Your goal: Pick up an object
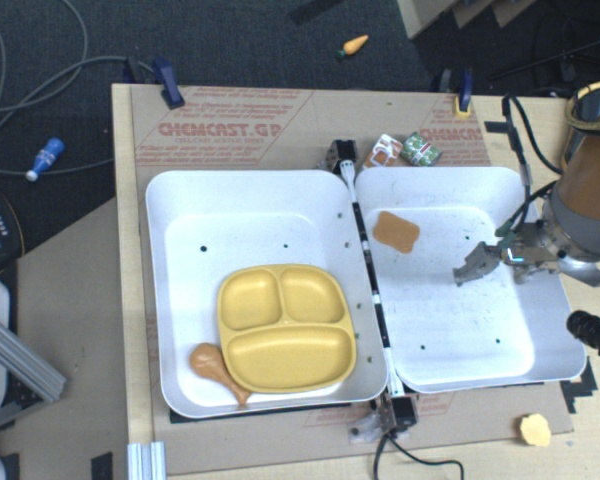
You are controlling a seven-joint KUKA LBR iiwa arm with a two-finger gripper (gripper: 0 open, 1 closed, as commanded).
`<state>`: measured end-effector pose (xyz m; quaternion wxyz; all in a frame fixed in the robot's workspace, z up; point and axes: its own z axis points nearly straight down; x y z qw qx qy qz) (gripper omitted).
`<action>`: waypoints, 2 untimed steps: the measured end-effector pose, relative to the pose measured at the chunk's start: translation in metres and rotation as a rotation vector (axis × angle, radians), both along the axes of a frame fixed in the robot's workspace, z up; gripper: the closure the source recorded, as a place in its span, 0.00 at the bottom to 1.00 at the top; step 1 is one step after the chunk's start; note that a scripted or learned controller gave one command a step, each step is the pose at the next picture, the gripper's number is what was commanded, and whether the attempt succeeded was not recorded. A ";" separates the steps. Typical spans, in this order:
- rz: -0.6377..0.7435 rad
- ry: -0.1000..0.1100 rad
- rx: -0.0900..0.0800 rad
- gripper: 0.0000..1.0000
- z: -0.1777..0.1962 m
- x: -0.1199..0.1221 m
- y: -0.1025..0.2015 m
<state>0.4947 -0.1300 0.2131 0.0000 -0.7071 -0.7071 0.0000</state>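
Gripper [477,264] over right bin [450,363], fingers spread and holding nothing, right of tan slab [396,232] lying in that bin's upper left corner.

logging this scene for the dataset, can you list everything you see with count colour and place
shallow white plastic bins: 2, white, side by side on the bench
yellow divided plastic plate: 1, yellow, left bin, near side
tan toy drumstick: 1, orange-tan, left bin, against the plate's near left edge
flat brown bread-like piece: 1, brown, right bin, far left part
small printed packets: 2, red-white and green, on the bench behind the right bin
blue clamps: 2, blue, bench's far edge
yellow lump: 1, bench's near right corner
small orange object: 1, floor behind the bench
blue and white bottle: 1, floor at left
grey two-finger gripper: 1, over the right bin
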 end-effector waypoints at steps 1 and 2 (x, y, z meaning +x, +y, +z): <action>0.005 0.000 0.001 0.00 -0.066 0.059 0.030; 0.002 -0.005 -0.003 0.00 -0.132 0.133 -0.002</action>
